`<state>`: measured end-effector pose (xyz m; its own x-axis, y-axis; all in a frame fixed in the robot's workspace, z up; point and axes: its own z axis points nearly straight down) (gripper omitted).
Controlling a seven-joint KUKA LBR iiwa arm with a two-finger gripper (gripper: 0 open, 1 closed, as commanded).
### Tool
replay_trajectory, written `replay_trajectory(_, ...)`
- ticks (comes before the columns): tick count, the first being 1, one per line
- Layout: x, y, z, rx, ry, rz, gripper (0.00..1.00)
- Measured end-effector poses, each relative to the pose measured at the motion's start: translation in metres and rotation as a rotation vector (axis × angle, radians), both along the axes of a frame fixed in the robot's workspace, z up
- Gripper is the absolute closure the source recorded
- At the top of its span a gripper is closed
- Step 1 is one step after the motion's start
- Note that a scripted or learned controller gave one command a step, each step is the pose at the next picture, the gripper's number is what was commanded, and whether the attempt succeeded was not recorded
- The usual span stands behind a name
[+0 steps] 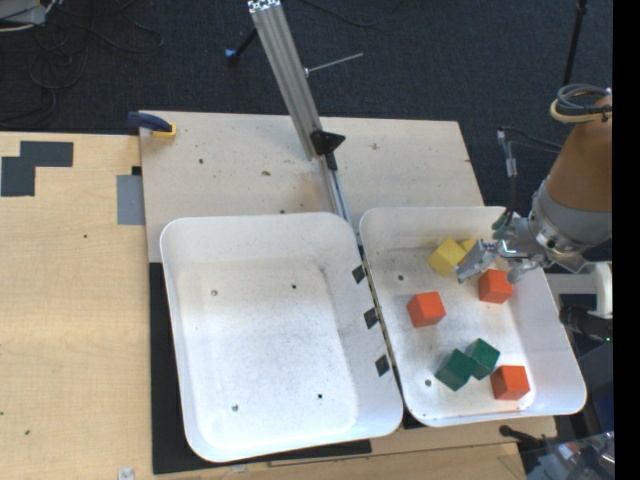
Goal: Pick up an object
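Tabletop (250,168) carries two shallow white bins side by side. The left bin (200,258) has only dark specks on its floor, so every candidate for picking lies in the right bin (560,388).

Going from left to right in that bin, there is an orange cube (426,308) alone near the middle, then a yellow block (449,256) close to the far wall, and two green blocks (468,363) touching each other near the front. After them come an orange cube (494,286) and another orange cube (510,381) at the front right. I count three orange, two green and one yellow.

The pincer (490,258) stands low between the yellow block and the orange cube beside it, probably because the program aims at one of them. I cannot tell its state, and no object is visibly between its fingers.
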<state>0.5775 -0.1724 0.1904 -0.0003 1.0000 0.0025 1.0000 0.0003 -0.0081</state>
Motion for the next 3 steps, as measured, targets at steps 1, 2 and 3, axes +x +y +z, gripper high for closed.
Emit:
replay_trajectory(1, 0.001, 0.0, 0.003, -0.001, -0.005, 0.0, 0.0)
replay_trajectory(2, 0.005, -0.008, -0.047, -0.001, 0.0, -0.002, 0.0)
replay_trajectory(3, 0.012, -0.01, -0.069, -0.01, -0.031, -0.001, 0.0)
